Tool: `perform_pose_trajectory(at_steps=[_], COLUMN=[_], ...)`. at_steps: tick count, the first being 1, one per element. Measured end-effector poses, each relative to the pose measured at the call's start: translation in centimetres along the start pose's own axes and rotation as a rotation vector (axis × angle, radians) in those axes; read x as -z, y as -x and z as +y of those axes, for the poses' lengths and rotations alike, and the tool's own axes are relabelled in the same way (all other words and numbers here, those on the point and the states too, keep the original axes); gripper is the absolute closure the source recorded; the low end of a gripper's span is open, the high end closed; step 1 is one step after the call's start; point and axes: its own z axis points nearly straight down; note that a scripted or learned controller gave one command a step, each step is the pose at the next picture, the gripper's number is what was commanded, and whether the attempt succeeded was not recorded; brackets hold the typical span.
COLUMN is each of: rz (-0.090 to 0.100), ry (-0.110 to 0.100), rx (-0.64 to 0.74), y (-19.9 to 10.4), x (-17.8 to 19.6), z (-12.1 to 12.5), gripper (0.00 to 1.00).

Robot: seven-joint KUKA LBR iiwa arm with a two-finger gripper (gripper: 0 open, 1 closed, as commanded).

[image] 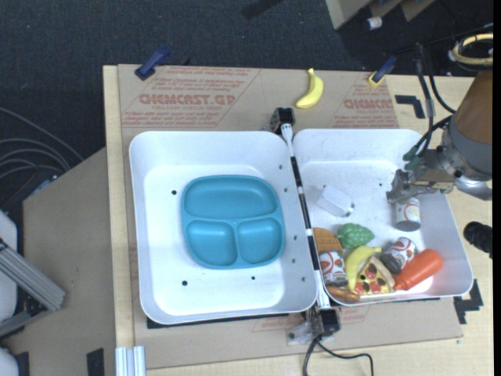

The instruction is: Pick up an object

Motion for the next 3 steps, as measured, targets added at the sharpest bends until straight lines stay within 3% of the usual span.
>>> perform_pose_trajectory(at_steps=[1, 3], rz=[0.001, -0.001], ry=[-0.004, 0.0], rx=[0.0, 0.001], y=[-2.1, -1.4], x=[-0.6, -0.6], z=[-0.1, 4.0], gripper=[1.0, 1.0])
